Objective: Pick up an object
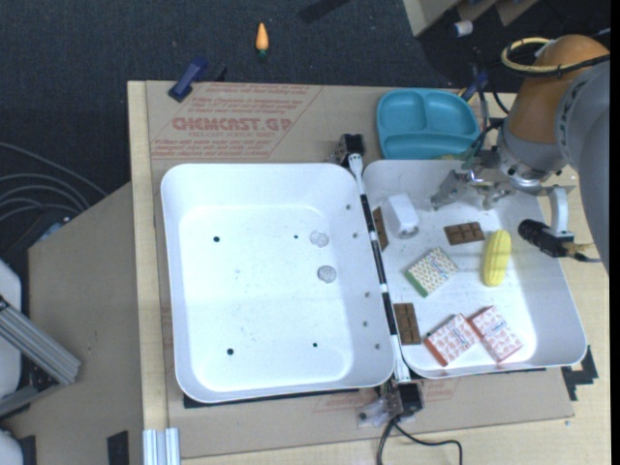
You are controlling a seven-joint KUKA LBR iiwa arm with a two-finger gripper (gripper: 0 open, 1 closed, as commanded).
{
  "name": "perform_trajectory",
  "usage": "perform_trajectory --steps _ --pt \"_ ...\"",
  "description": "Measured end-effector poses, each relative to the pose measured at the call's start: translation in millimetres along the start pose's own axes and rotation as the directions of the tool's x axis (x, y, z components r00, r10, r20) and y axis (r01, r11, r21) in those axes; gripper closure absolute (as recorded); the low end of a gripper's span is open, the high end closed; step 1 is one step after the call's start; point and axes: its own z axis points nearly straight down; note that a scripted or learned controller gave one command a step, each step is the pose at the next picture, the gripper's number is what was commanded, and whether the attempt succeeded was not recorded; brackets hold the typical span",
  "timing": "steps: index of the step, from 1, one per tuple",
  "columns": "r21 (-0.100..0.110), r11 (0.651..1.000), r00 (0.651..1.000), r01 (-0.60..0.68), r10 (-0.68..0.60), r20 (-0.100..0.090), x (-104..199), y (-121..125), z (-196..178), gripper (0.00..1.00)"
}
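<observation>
The grey arm's metal pincer [472, 184] hung over the back edge of the right-hand shallow white bin [557, 303], near the teal plastic divided tray [426, 124]; whether it was released or clenched could not be told from this slant. Nothing sat in it. The nearest candidates lay below: a small white blocky piece [402, 214], a dark brown chocolate-like bar [464, 232] and a yellow toy corn cob [496, 257]. The flat bar would likely slip a pinch, the rounded corn could roll aside, and a descent so close to the bin wall risked striking the rim.
</observation>
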Motion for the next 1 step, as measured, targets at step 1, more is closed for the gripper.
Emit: perform_trajectory --steps 1 --pt "0.003 1.000 1.000 -0.001 0.001 -0.002 23.1 -45.8 0.2 0.00"
